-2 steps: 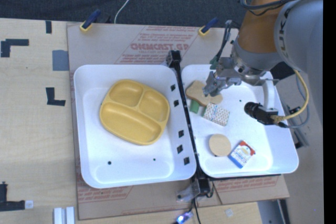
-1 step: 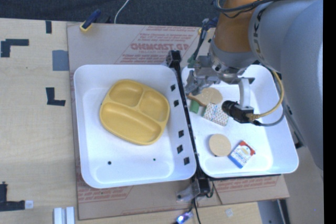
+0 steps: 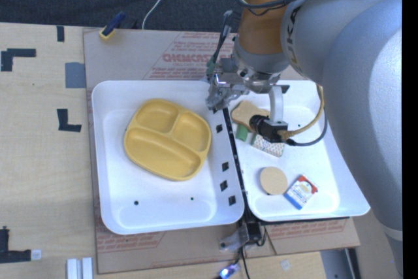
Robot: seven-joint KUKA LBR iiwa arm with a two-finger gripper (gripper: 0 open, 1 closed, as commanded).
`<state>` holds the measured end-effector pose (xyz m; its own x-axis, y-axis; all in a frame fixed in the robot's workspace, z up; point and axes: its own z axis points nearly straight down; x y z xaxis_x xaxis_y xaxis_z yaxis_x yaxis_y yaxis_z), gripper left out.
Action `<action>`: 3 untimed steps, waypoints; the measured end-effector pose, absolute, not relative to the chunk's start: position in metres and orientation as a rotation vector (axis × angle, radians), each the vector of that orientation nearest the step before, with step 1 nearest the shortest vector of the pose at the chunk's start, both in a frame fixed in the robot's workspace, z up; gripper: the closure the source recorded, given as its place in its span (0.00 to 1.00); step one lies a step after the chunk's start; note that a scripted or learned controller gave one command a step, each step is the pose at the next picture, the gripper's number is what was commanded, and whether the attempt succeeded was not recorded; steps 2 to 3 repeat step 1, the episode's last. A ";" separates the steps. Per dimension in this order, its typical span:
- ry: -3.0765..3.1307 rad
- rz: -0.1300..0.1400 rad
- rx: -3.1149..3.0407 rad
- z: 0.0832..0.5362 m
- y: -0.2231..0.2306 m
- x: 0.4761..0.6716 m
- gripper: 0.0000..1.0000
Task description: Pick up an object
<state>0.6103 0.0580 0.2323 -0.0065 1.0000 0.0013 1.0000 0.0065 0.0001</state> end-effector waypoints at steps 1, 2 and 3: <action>-2.225 0.001 -2.218 0.225 0.097 0.628 1.00; -2.225 0.001 -2.218 0.225 0.097 0.628 1.00; -2.225 0.001 -2.218 0.225 0.097 0.628 1.00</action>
